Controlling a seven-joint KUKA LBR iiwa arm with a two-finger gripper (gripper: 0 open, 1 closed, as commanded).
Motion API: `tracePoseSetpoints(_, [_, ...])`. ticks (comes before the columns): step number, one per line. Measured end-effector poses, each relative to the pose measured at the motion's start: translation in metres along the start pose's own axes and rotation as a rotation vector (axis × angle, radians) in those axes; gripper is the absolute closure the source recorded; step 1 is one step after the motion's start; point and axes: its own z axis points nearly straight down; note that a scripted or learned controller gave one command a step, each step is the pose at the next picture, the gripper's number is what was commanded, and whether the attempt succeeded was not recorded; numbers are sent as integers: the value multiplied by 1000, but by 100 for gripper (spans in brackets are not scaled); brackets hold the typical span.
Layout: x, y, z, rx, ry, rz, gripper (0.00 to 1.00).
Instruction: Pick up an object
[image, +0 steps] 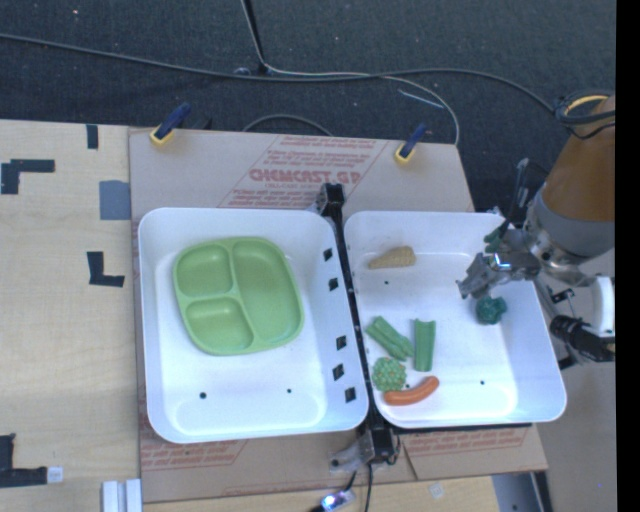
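Note:
In the right bin (520, 390) lie a tan bread piece (391, 258), two green bean-like pieces (388, 337) (424, 344), a green broccoli floret (389, 375), an orange-red sausage (411, 392) and a dark teal object (490, 310). My gripper (482, 281) hangs over the bin's right part, just above and left of the teal object. Nothing shows between its fingers.
The left bin (170, 400) holds a green divided plate (238, 294). A black divider strip (345, 310) runs between the bins. Yellow clamps (171, 122) (410, 145) sit at the cardboard's far edge, with cables behind them.

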Motion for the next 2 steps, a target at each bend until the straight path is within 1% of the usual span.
tracePoseSetpoints(2, [116,38,-7,3,2,-5,100])
